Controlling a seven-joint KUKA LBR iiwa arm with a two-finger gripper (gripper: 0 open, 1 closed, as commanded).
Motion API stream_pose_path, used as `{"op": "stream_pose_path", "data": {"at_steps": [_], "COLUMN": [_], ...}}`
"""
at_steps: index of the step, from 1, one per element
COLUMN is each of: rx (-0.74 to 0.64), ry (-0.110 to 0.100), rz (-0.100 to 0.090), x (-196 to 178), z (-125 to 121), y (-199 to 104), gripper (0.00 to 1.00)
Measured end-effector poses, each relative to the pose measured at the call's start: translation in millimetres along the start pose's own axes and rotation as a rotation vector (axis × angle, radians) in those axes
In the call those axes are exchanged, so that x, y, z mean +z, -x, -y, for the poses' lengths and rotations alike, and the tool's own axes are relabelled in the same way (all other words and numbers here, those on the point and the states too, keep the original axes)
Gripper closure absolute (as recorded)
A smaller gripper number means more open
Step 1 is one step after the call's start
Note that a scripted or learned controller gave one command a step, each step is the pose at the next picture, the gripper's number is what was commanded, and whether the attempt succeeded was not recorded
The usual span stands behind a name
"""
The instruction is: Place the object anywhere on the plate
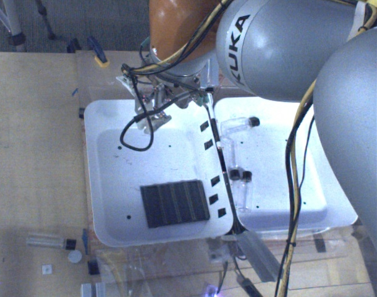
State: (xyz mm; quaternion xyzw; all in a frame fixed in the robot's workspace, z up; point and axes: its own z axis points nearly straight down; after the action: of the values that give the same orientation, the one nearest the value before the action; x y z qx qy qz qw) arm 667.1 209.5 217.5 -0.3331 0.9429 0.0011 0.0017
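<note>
Tool (152,113) hangs over the left white bin's (108,166) far end, can't tell its grip state; dark ribbed rectangular plate (175,203) sits nearer, presumably the drop target.

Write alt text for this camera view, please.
A grey KUKA arm reaches over two white bins; its gripper hangs above the left one, which holds a dark ribbed plate. Clear tubes lie in the right bin.
</note>
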Motion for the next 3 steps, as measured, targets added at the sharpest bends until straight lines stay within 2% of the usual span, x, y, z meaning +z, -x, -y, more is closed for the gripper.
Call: {"op": "stream_pose_path", "data": {"at_steps": [1, 2, 3], "rx": [0.245, -0.245, -0.614], "ry": [0.0, 0.0, 0.001], "rz": [-0.001, 0.002, 0.001], "x": [6, 19, 46], "z": [-2, -13, -4], "y": [1, 10, 3], "gripper": [1.0, 1.0, 1.0]}}
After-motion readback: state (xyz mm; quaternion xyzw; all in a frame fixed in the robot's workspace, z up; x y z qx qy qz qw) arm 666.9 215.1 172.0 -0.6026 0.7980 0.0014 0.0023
